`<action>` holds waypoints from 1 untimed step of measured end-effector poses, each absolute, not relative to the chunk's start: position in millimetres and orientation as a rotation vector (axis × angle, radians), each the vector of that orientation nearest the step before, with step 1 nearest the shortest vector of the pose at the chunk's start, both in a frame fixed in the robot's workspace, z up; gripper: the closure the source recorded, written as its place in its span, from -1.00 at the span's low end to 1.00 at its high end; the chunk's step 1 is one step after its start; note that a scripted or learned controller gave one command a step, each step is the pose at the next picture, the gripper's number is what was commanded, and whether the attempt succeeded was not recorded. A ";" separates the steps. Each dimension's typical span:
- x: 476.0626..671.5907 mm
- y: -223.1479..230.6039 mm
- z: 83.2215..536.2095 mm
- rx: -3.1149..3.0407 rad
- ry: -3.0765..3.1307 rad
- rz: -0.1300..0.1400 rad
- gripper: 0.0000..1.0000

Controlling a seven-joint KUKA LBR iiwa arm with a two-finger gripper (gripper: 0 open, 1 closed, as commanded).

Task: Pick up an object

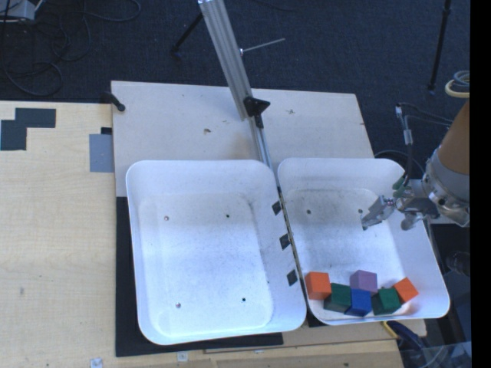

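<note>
You see the pincer (374, 215) above the right bin (337, 182); finger state: cannot tell. Matte blocks (360, 291) cluster along its near wall, their row running left-right.

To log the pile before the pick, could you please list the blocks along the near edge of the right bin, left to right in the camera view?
Orange block → dark green block → blue block → green block → second orange block.
</note>
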State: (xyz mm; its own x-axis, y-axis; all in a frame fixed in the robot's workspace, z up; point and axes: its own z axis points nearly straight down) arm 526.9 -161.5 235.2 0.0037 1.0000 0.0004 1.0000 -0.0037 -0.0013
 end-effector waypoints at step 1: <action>515.3 -167.9 95.7 -2.216 -2.213 0.008 -1.00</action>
